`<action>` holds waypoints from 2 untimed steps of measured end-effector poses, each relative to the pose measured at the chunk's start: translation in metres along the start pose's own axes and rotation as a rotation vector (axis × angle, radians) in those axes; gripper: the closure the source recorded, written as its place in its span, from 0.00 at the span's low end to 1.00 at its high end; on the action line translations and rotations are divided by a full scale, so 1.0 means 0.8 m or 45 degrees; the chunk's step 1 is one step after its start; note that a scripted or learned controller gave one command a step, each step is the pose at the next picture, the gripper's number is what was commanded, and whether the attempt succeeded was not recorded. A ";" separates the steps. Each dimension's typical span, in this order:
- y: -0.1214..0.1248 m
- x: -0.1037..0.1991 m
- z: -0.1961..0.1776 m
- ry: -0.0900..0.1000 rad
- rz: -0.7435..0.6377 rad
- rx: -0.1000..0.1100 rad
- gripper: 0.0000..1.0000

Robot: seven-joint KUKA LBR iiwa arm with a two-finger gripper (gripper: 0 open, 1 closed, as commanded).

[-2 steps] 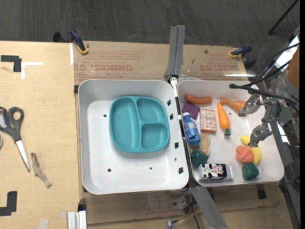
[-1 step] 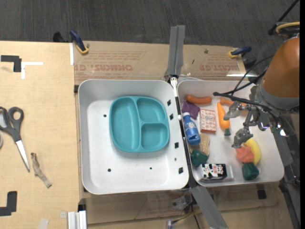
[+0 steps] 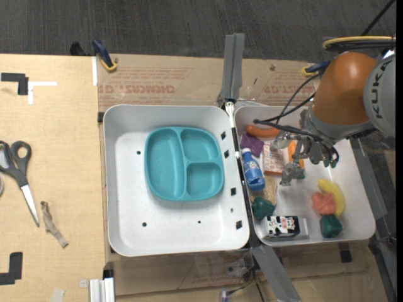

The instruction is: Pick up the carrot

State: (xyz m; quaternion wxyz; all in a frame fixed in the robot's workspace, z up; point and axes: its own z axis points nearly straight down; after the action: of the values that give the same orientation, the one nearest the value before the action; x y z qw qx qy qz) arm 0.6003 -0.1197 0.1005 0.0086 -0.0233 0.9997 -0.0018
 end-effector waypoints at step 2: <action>-0.036 0.022 -0.197 0.015 0.039 -0.004 1.00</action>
State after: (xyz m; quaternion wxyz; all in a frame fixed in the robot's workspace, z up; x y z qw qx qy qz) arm 0.5812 -0.1491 0.2578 0.0025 -0.0081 1.0000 -0.0003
